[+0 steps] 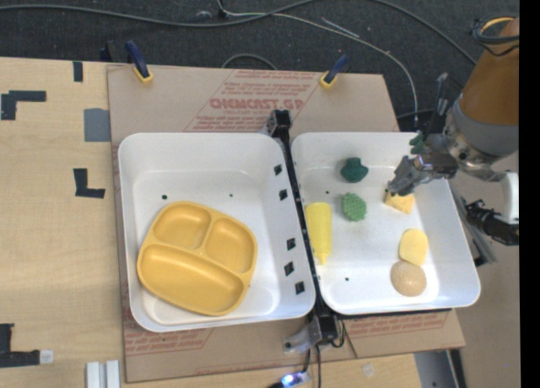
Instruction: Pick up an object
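Start at the left, where the left bin (139, 158) holds a yellow divided tray (197, 256) lying flat toward its near corner; nothing there concerns your gripper. Cross the black divider (291, 209) into the right bin (371, 293) and you meet a yellow corn cob (319, 230) lying just beside the divider, its long axis running front to back along that wall. Next come a light green lump (353, 207) and, behind it, a darker green piece (353, 169), near each other but apart. Further right sits a small yellow wedge (402, 202), which I take to be the thing in hand, since your gripper (406, 177) is right over it, the dark fingers coming down from the far right and touching or nearly touching its upper edge. You cannot tell from this slant whether the jaws are spread or closed; they merge into one dark shape, and the wedge is not clearly between them. What matters for the coming move: the wedge lies just toward the near side of the fingertips, so a lift will only work if the fingers straddle it. Nearer you, a pale yellow oval (413, 245) and a tan ball (408, 279) lie almost touching, well clear of the fingers.
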You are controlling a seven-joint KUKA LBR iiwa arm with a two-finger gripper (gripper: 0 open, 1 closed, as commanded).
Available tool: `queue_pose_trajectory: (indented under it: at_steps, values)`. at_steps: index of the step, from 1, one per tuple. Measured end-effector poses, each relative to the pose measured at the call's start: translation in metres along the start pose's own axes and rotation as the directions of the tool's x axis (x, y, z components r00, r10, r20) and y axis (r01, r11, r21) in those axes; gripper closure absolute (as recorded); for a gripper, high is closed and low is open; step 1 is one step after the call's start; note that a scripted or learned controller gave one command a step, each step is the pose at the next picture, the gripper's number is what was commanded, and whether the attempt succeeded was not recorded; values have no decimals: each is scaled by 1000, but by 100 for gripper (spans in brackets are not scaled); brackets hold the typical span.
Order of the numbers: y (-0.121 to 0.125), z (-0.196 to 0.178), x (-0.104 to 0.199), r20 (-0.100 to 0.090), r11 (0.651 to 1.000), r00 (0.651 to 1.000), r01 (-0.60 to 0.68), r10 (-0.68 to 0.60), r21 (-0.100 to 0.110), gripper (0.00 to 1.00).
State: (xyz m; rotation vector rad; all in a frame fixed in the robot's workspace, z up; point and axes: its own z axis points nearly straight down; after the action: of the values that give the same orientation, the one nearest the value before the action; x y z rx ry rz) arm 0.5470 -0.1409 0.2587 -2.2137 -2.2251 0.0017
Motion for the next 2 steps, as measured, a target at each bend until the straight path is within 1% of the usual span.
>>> queue_pose_trajectory:
  at_steps: [1,2]
  values:
    - [-6,17,52,1,1000,1000,-2,2,-1,100]
    - [-8,11,105,0,1000,1000,0,0,-1,100]
